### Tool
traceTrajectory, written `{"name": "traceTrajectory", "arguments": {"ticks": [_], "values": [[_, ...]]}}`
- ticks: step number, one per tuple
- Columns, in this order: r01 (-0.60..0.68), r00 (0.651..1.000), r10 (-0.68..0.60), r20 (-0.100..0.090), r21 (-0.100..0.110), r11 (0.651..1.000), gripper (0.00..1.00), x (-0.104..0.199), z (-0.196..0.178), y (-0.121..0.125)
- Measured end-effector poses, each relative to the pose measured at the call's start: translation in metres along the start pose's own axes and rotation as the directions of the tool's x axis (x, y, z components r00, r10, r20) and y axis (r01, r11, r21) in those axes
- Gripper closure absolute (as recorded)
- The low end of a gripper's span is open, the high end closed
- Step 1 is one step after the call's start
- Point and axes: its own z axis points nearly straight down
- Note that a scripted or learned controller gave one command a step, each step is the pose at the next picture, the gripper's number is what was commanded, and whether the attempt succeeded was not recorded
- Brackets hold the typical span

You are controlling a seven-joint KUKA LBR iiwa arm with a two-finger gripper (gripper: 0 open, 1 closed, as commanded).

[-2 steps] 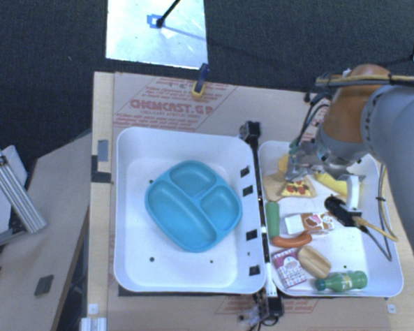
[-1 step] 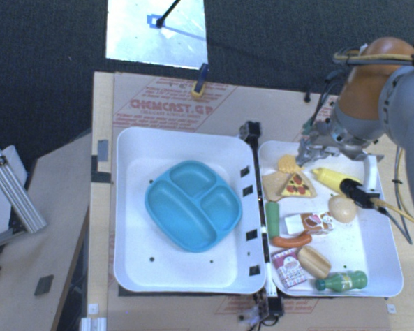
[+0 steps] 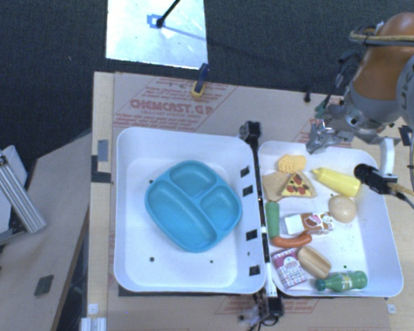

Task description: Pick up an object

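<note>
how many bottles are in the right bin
2. A yellow bottle lies near the bin's back right, beside the pizza slice. A green bottle lies along the front edge, by the bun. None seems hidden.

Arm (image 3: 402, 61) at upper right of frame: grey rounded casing, broad orange band above wrist. Thin cables looped over orange section. Wrist ended in small metallic grey gripper (image 3: 319, 141). Black cylindrical fitting with white bracket sat below.
</note>
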Motion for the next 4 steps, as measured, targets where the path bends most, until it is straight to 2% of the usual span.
{"name": "traceTrajectory", "arguments": {"ticks": [1, 2, 3, 4], "values": [[-0.001, 1.0, 0.001, -0.002, 0.008, 1.0, 1.0, 0.024, -0.009, -0.052], [-0.004, 1.0, 0.004, -0.002, 0.01, 1.0, 1.0, 0.034, -0.011, -0.104], [-0.004, 1.0, 0.004, -0.002, 0.01, 1.0, 1.0, 0.044, -0.009, -0.125], [-0.004, 1.0, 0.004, -0.001, 0.011, 1.0, 1.0, 0.039, 0.008, -0.12]]}}
